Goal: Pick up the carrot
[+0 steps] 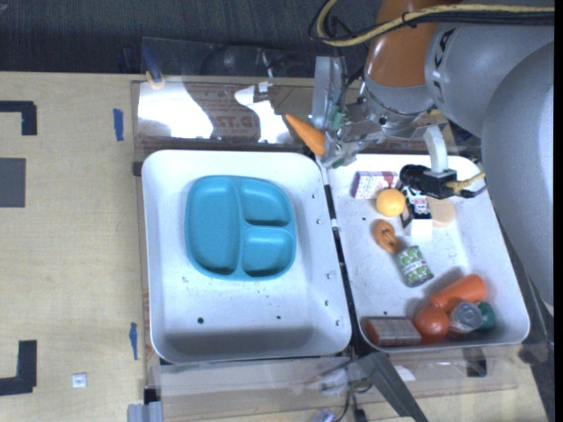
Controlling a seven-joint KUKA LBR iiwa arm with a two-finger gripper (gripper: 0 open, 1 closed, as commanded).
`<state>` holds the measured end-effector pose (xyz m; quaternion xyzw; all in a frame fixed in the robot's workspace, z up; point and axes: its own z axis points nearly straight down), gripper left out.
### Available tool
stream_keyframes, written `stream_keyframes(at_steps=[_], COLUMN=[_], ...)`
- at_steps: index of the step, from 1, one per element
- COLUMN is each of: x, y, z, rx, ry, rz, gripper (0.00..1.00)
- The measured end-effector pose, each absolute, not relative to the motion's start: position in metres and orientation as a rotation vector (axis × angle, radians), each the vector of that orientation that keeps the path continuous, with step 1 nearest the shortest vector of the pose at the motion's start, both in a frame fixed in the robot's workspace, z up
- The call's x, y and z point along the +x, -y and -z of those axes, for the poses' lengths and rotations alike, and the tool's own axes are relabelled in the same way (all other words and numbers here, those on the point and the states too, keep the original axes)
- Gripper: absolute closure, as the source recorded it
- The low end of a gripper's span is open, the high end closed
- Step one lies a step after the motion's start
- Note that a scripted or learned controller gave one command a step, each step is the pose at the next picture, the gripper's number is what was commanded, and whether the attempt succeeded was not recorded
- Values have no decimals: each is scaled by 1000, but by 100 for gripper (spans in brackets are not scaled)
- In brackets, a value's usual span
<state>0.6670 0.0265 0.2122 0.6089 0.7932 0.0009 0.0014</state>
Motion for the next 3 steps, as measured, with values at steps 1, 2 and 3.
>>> stream_keyframes(at_steps=[1,2,3], x=[667,666,666], y=[-63,-8,-40], z=[-296,-251,-238], rx=[2262,2237,2011], ry=[-2172,-2209,-2417], rz=[-8,10,4], gripper=[100,100,100])
